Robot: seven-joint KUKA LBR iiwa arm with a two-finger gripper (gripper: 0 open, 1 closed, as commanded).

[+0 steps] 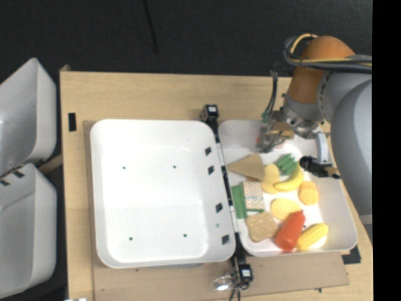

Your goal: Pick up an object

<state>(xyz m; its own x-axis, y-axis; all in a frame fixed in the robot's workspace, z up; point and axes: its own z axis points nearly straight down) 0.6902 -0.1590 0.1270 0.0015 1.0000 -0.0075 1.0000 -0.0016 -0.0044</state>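
Note:
The right bin (pixel 341 231) holds a heap of toy food: a tan wedge (pixel 247 166), a green leafy piece (pixel 287 163), a yellow banana (pixel 289 183), a red pepper (pixel 290 231), a yellow corn cob (pixel 312 235), a brown cookie (pixel 261 226), a pale cracker (pixel 253 195) and a green stick (pixel 238 200). My gripper (pixel 268 140) hangs over the bin's far end, just above and beyond the tan wedge. I see nothing between its fingers.
The left bin (pixel 103 231) lies beside the right one, joined by a black-clipped rim. White bulky shapes (pixel 22 168) stand off the bench at the left. The grey arm (pixel 357 124) covers the bin's right edge.

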